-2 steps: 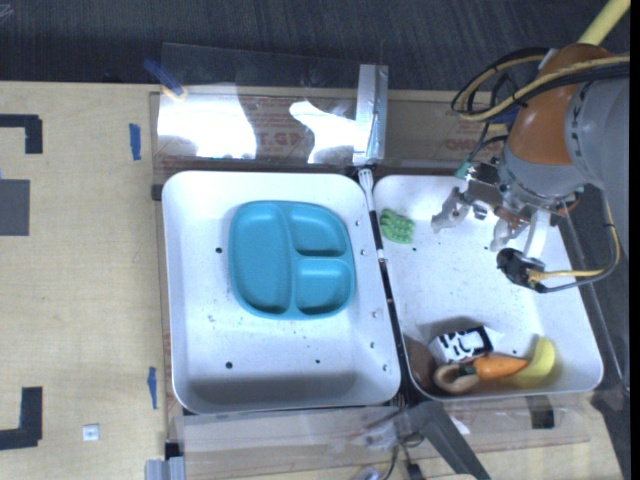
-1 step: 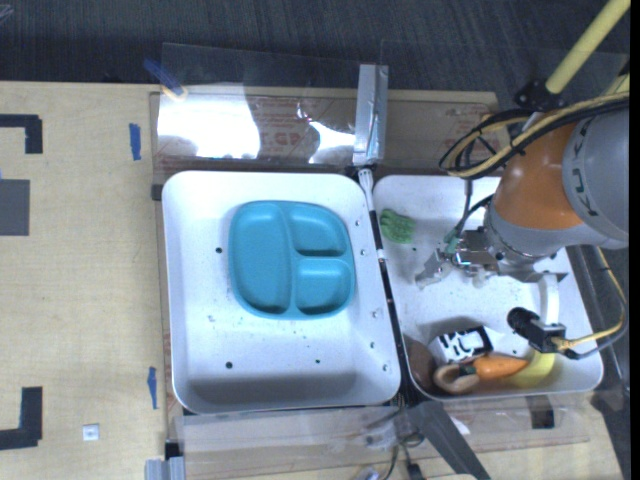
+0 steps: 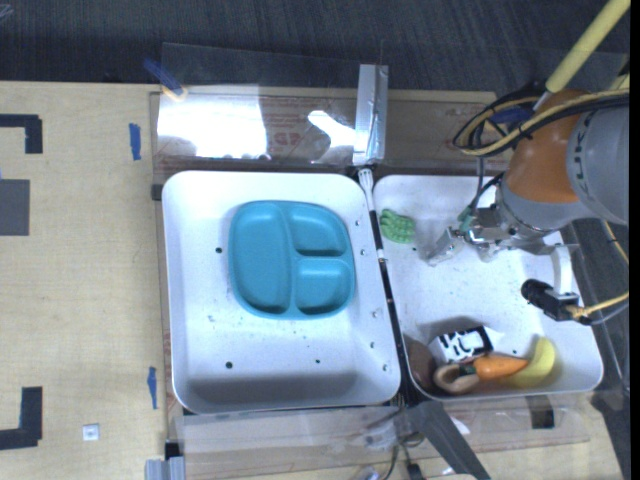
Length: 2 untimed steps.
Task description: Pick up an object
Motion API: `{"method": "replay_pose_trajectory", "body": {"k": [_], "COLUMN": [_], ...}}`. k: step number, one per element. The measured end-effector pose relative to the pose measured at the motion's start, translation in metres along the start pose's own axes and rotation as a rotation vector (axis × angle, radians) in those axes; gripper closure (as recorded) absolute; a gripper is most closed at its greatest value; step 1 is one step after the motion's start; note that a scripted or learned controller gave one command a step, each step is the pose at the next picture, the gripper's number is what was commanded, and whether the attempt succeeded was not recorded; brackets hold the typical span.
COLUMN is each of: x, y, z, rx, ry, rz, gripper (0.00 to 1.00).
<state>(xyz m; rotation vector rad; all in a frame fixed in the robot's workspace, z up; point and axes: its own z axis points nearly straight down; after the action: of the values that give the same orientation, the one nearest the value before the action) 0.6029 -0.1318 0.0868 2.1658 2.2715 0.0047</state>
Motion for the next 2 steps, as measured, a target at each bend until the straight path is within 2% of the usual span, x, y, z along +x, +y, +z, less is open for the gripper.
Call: {"method": "replay_pose_trajectory", "body": {"k": [1, 2], "x": [0.023, 0.033], "y": [-0.056, -0.008], "z": [-0.001, 0.000], "rx": [-0.002, -0.002], "ry": [0.000, -0.001], "rz": [-0.148, 0.084], "gripper": [0.00, 0.00]}}
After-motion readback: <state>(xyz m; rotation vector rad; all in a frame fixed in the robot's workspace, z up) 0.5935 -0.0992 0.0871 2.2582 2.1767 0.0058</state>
